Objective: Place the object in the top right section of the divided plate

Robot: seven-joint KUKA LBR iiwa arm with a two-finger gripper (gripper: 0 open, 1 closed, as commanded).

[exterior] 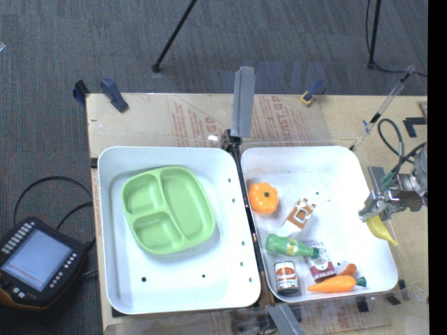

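The green divided plate (167,209) lies in the left bin (119,285), with two small sections on its left and one large section on its right. My gripper (378,215) hangs over the right rim of the right bin (349,162), far right of the plate. A yellow banana (383,230) sticks out down and to the right from between its fingers, above the bin's edge. The gripper is shut on the banana's upper end.
In the right bin lie an orange pumpkin (263,197), a small carton (300,215), a green bottle (290,246), a can (286,278), a red packet (321,269) and a carrot (335,283). A grey post (243,107) stands behind the bins' shared edge.
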